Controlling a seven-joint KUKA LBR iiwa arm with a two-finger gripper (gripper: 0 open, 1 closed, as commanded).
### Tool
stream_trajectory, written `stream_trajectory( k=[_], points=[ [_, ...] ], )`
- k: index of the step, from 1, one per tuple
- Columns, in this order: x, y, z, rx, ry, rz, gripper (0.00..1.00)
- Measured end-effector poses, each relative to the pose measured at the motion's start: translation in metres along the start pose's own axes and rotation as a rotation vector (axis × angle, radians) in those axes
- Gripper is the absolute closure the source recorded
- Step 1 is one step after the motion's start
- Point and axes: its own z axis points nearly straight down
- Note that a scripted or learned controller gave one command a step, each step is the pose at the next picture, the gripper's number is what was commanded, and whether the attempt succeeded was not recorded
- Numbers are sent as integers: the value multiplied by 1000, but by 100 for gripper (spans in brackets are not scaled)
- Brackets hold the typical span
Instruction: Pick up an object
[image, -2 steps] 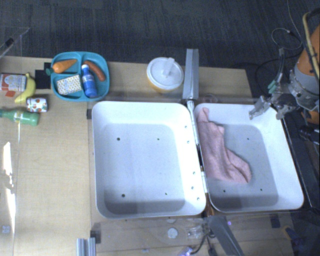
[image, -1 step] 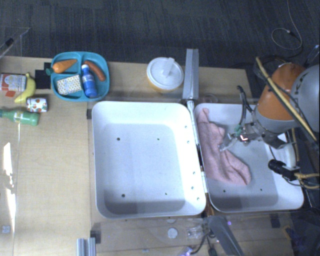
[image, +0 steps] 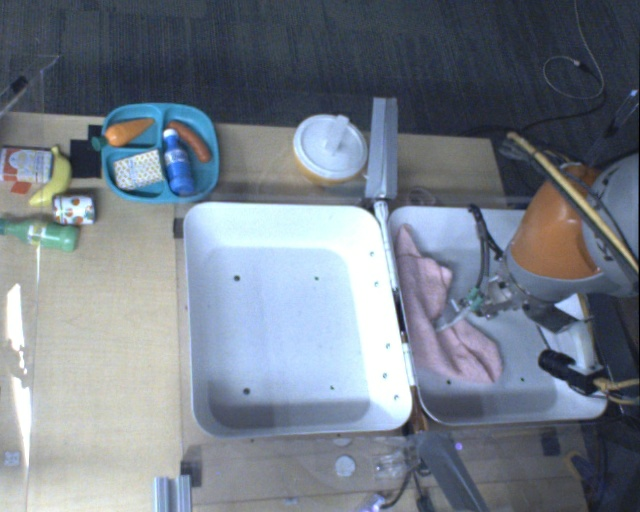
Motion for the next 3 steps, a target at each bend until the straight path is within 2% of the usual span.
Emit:
stream_trajectory(
  k=[1, 2, 3],
  points=[
    [7, 50, 1, 2, 1, 21, 0],
    [9, 36, 1, 1, 1, 108, 0],
    [8, 38, -11, -5, -2, 106, 100]
  ],
)
